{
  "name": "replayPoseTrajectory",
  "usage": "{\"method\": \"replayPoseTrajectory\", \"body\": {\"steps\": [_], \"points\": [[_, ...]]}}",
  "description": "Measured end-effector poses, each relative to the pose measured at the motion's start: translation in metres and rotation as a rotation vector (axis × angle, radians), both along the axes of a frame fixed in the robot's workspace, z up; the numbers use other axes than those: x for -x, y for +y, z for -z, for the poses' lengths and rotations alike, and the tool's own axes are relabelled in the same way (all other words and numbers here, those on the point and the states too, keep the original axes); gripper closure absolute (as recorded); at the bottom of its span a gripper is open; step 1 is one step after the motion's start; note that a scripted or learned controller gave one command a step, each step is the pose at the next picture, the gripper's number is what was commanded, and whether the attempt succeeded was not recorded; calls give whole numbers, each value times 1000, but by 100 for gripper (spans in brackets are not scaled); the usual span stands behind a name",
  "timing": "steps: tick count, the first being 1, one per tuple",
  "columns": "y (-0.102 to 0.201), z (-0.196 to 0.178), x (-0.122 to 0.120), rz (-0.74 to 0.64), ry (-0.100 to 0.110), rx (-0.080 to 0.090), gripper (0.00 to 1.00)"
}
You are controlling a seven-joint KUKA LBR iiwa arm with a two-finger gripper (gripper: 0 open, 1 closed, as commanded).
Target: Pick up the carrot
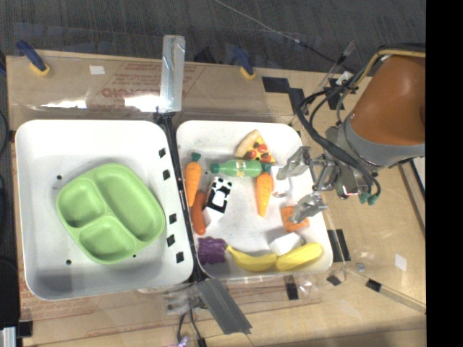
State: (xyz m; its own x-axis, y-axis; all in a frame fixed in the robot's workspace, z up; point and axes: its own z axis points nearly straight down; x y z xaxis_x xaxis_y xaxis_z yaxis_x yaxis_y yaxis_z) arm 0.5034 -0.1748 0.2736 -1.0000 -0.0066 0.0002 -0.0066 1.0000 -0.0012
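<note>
While my gripper (302, 184) hangs wide open with nothing in it, the carrot (264, 191) lies just left of it, its tip pointing toward the bananas (276, 257).

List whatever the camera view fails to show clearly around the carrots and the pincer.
- Orange item under the pincer: partly covered by the lower finger, identity unclear.
- Left carrot: its lower end merges with a darker orange piece, boundary unclear.
- Black-and-white block: markings too small to read.
- Arm: cut off by the right edge.
</note>
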Motion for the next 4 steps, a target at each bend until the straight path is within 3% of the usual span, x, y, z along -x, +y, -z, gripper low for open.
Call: {"method": "replayPoseTrajectory", "body": {"steps": [1,2,3,4], "points": [[-11,119,-43,-152,8,-5,0],[-19,182,-48,-90,0,-2,0],[-17,170,-51,-99,-4,0,100],[-37,36,4,-200,-11,6,100]]}}
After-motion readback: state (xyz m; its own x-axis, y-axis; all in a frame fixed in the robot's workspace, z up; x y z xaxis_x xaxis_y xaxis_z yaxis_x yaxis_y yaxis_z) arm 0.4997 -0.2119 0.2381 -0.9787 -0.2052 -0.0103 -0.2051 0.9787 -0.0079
